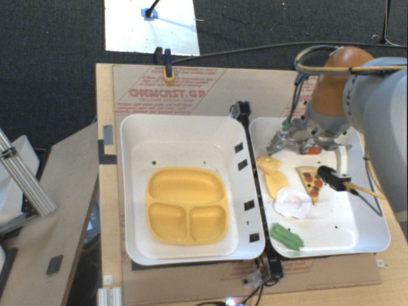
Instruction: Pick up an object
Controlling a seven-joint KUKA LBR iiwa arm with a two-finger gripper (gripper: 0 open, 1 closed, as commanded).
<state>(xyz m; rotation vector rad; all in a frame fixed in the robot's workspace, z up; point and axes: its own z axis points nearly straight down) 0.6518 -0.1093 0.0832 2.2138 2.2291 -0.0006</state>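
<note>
My gripper (pixel 288 140) hangs low over the far left part of the right bin (pixel 373 238), on the grey arm that reaches in from the right. Just in front of it lie two pale yellow pieces (pixel 273 176). To their right is a toy pizza slice (pixel 310 182). A crumpled white piece (pixel 292 204) rests in front of those, and a green pea pod (pixel 287 236) lies near the bin's front left corner. I see nothing held in the gripper.
The left bin (pixel 137 139) holds a yellow divided plate (pixel 187 204). A black-clipped divider (pixel 250 171) runs between the two bins. A white sheet (pixel 150 18) lies on the dark floor beyond the bench.
</note>
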